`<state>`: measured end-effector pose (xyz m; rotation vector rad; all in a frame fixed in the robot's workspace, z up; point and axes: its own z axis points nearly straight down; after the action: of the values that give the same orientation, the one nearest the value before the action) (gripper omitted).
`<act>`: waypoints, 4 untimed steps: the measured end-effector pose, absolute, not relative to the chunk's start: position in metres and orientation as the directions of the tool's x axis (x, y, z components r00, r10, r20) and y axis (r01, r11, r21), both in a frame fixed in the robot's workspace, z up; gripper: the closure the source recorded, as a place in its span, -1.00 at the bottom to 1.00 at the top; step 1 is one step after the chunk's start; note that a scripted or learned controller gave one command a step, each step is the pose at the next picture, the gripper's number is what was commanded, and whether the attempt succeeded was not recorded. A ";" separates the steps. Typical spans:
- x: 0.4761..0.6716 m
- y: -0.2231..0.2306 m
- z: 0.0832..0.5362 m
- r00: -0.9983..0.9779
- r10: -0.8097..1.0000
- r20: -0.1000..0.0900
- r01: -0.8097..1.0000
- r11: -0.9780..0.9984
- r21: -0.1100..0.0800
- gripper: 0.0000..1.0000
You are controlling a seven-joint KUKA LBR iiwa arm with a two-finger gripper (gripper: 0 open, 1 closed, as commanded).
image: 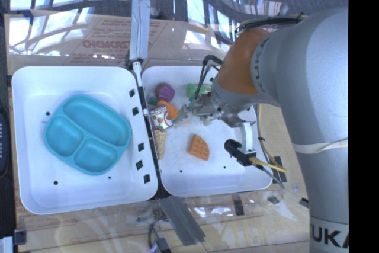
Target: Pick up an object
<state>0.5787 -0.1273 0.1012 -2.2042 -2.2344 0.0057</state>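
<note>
Aim for the orange toy (170, 108) in the right bin (195, 181), just beside the gripper (188, 111). Impossible to tell whether spread or pressed together. Probably light, hard, rounded, slippery: pinch squarely across the middle.

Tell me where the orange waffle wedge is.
In the camera view, the orange waffle wedge lies in the right bin, below the gripper and right of the tan piece.

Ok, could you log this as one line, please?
gripper in right bin by orange toy | grasp: unclear | waffle piece free | blue divided plate in left bin
</note>
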 end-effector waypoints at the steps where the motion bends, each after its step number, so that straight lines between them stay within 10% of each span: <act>1: 0.602 -0.109 0.094 0.001 1.000 -0.013 1.000 -0.001 0.002 -1.00; 3: 0.513 -0.109 0.091 -0.008 1.000 0.001 1.000 0.008 -0.005 -1.00; 4: 0.513 -0.109 0.101 -0.014 1.000 0.000 1.000 0.014 -0.005 1.00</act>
<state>0.5134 -0.1088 0.1008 -2.2035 -2.2341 0.0052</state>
